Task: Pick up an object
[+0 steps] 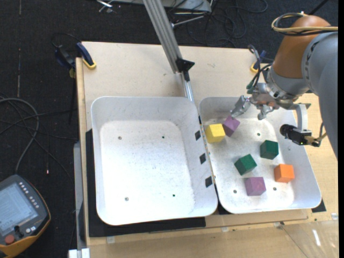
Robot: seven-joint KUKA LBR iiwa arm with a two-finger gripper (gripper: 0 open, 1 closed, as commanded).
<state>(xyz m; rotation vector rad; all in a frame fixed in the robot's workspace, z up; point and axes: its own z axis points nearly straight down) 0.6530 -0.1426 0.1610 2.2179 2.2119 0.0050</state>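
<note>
My gripper (248, 113) hangs over the back of the right bin (306, 198), open, with nothing between its fingers. Its left finger (238, 108) ends just above a small purple block (231, 126), which lies tilted on the bin floor beside a yellow block (215, 133). Further forward in the same bin lie a dark green block (269, 149), a second green block (245, 164), an orange block (284, 172) and a larger purple block (255, 186).
The left bin (102, 160) stands next to the right one, their rims meeting in the middle. A slanted metal pole (164, 31) crosses the back of the bench. A black fitting (295, 133) on the arm sits over the right bin's right side.
</note>
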